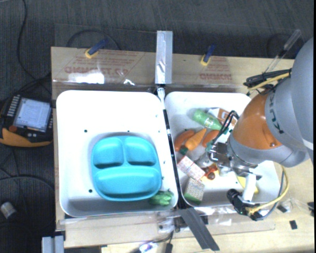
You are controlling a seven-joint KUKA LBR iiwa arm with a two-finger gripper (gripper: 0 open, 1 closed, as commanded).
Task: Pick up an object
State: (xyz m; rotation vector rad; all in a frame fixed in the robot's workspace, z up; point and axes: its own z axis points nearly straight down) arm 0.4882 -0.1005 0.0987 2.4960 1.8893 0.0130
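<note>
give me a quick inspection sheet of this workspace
surface: wooden bench bearing two white bins, left bin and right bin.
job's things: green bottle, carrot and small packets piled in the right bin.
clutter: blue divided plate and a green lump in the left bin.
grippers: pincer low over the pile; grasp hidden.
cables: yellow cable at the right bin's near corner.
surroundings: handheld screen on dark carpet.

Right bin — green bottle, orange carrot, perhaps small cartons.
</note>
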